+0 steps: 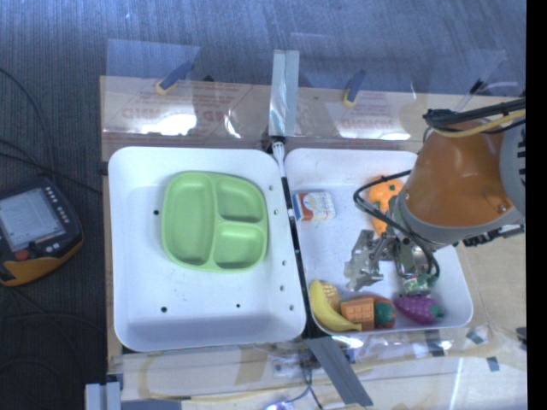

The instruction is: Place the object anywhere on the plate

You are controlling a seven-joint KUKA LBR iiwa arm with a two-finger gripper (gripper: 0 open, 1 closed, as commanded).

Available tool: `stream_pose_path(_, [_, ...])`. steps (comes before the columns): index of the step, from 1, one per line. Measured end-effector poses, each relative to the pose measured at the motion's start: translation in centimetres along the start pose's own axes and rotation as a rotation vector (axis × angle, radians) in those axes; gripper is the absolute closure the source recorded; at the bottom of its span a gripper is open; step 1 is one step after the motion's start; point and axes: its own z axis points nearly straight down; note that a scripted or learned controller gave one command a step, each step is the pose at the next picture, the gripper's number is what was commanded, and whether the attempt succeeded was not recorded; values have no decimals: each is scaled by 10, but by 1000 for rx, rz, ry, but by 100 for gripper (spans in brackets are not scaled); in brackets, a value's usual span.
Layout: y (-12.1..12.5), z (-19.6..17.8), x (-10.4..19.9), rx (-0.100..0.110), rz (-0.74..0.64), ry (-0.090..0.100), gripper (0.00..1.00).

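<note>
plate (pixel 214 222) mid-bin, clear margins around

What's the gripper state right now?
Gripper: low in the right bin, above the toy food; open or shut cannot be told, and nothing is visibly held.

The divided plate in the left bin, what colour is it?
Light green, a plain divided plate with three compartments, seen clearly in the camera view.

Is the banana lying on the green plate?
No, the banana lies in the right bin; the green plate sits in the left bin.
</note>
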Motion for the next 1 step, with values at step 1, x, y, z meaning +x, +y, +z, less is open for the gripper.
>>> stream_pose_path(1, [-66,-34,-6,1,-322,-6,100])
